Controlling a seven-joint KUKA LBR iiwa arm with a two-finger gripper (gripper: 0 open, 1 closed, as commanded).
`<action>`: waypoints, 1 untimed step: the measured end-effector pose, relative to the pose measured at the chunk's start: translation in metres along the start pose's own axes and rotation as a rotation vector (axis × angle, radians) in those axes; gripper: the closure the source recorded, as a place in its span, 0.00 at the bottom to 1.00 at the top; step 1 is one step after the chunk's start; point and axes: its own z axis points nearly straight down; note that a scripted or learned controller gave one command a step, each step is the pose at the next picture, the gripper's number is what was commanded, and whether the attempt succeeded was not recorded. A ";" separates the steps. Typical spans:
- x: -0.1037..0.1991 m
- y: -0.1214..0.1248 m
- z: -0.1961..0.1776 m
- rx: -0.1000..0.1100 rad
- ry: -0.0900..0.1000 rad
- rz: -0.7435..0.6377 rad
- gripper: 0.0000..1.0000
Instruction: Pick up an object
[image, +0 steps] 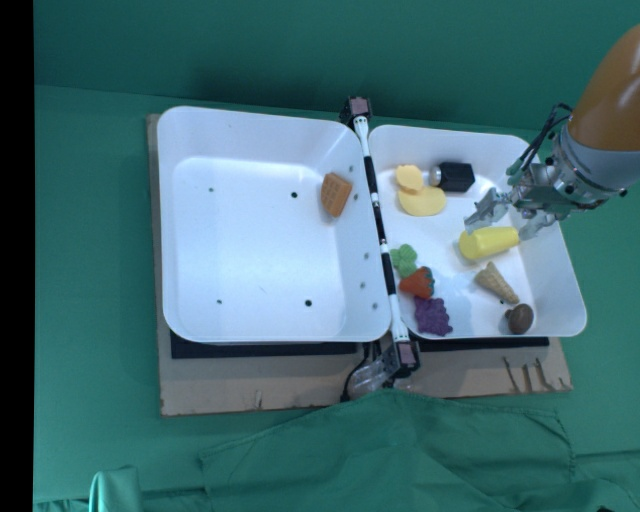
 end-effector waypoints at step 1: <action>0.000 0.000 0.000 0.000 0.000 0.000 0.00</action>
